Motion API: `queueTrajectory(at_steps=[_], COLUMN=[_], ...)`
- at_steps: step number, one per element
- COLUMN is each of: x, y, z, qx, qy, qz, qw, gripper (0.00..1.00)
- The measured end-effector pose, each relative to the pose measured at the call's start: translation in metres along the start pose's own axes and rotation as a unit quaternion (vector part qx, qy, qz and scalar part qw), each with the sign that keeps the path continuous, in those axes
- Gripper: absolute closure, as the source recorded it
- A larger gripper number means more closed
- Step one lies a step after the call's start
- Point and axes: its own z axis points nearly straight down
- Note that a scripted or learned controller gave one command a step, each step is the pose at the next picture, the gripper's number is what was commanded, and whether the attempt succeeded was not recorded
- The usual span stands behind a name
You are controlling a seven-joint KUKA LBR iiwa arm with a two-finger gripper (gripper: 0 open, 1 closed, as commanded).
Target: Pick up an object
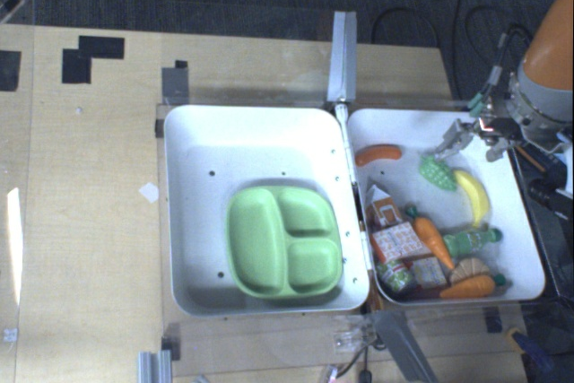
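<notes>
The gripper (475,137) hangs open over the right bin's (531,220) far edge, holding nothing. A banana (474,195) and a green toy (438,172) lie just below it.

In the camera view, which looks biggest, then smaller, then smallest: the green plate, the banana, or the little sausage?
Largest to smallest, as they look in the camera view:
1. The green divided plate, by far the biggest.
2. The banana.
3. The sausage, a bit smaller than the banana, though the two are fairly close in length.
</notes>
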Motion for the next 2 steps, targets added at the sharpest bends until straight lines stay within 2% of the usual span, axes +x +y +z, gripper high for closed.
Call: queueTrajectory(at_steps=[1, 2], x=[0.006, -0.043], y=[-0.011, 0.040], z=[0.154, 0.179], qx=[0.001, -0.004], qy=[0.000, -0.001], qz=[0.052, 0.069], qw=[0.9986, 0.9976], gripper=[0.00, 0.00])
